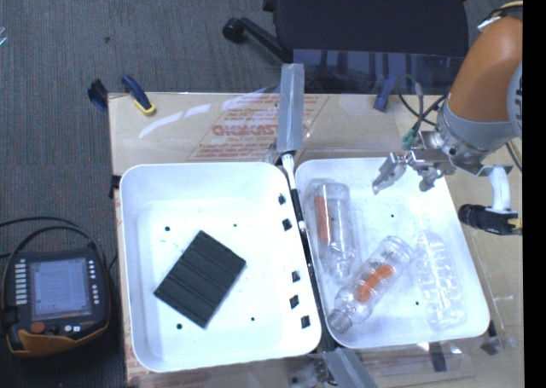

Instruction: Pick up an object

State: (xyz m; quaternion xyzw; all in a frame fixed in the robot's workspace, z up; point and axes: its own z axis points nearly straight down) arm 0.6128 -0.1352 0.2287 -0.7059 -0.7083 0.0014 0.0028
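Note:
The right bin (478, 292) holds three clear plastic bottles lying down. One with an orange strip (331, 222) lies at its left side. A second with an orange label (371, 284) lies slanted near the front. A plain clear one (439, 280) lies on the right. In the left bin (136, 207) rests a black ribbed rectangular pad (201, 278). My gripper (401, 180) hovers over the far edge of the right bin, above and behind the bottles. Its fingers are spread open with nothing between them.
A grey rail (292, 122) and a black clip strip (294, 241) separate the bins. Behind the bench stands an office chair (367, 11). A teach pendant (55, 292) lies on the floor at left. Blue and yellow clamps (132, 95) grip the bench's far-left corner.

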